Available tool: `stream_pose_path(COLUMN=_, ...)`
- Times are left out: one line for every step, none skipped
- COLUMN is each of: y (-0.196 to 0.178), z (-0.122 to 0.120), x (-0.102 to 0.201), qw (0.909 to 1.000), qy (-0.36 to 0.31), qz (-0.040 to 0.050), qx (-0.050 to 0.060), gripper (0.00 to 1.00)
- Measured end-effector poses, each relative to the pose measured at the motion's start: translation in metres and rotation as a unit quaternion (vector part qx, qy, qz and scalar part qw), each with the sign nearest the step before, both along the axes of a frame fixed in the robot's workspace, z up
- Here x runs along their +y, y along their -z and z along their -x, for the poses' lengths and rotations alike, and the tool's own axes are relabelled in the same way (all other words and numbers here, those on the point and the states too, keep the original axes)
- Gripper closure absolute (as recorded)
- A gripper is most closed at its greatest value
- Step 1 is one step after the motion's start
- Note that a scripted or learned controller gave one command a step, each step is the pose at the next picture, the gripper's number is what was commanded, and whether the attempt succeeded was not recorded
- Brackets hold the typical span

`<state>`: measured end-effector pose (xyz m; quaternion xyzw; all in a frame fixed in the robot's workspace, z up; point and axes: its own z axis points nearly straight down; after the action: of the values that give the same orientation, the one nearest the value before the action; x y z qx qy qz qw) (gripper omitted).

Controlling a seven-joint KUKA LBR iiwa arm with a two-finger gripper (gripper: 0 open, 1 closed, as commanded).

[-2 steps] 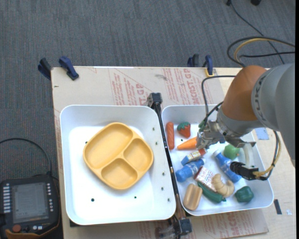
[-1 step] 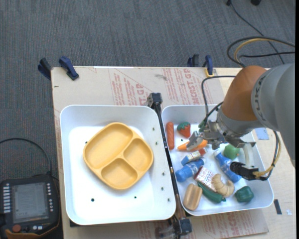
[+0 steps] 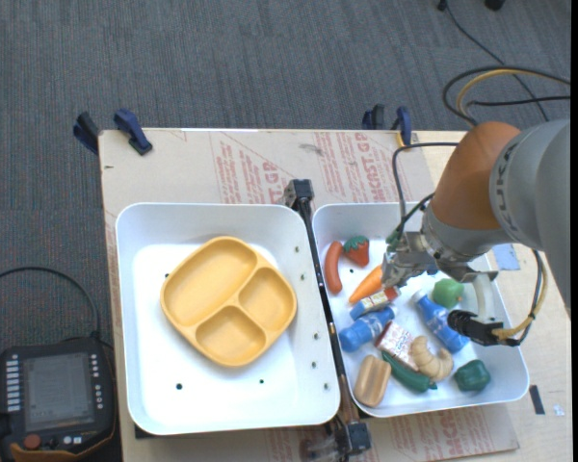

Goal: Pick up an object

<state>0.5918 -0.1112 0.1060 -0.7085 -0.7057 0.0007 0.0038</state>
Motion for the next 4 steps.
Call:
stream_pose_path(y=0.000, z=0.000, x=0.000, qw=1.0000, qy=0.000, qz=0.0000, qx=0.000, gripper=0.00)
stream_pose_path(y=-0.009, z=0.000, x=0.000, qw=1.0000, qy=0.001, qz=-0.0006, qx=0.001, gripper=1.00)
stream_pose_path(y=-0.009, z=0.000, x=0.000, qw=1.0000, qy=0.001, qz=-0.0006, qx=0.001, gripper=0.00)
stream_pose_path(y=-0.018, z=0.000, x=0.000, qw=1.0000, qy=0.002, qz=-0.0011, qx=0.002, gripper=1.00)
